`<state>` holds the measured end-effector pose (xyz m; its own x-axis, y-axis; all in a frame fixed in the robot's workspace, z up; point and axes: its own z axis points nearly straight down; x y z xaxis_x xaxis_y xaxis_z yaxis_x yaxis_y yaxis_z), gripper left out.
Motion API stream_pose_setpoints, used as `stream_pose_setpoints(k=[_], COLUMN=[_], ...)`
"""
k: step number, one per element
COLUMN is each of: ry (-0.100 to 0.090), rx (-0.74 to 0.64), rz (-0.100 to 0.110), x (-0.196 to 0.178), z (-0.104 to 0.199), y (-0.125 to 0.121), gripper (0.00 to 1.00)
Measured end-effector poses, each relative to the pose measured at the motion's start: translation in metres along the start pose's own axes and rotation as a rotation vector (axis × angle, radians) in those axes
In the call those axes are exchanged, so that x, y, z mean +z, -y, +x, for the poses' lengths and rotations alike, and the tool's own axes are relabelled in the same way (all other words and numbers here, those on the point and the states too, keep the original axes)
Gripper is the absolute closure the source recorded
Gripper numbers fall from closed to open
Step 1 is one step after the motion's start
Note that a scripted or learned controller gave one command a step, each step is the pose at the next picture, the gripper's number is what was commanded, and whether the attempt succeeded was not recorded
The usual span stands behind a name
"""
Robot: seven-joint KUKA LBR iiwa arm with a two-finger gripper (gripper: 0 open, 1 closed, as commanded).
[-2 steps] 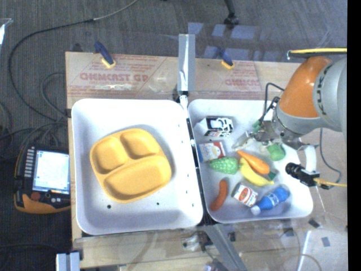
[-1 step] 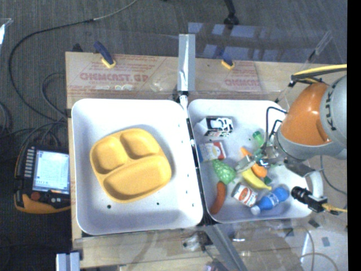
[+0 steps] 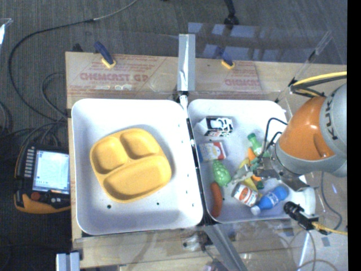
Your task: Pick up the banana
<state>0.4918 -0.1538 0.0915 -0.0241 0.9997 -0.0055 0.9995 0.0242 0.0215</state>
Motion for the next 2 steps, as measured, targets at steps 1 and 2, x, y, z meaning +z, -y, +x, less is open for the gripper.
stream_pose_setpoints(k=[1, 2], ry=[-0.002, -0.003], rx=[0.000, 0.098], rz=[-0.003, 0.024], x=[-0.011, -0.111], z=[0.001, 0.040], y=[-0.002, -0.016], gripper=[1.00, 1.00])
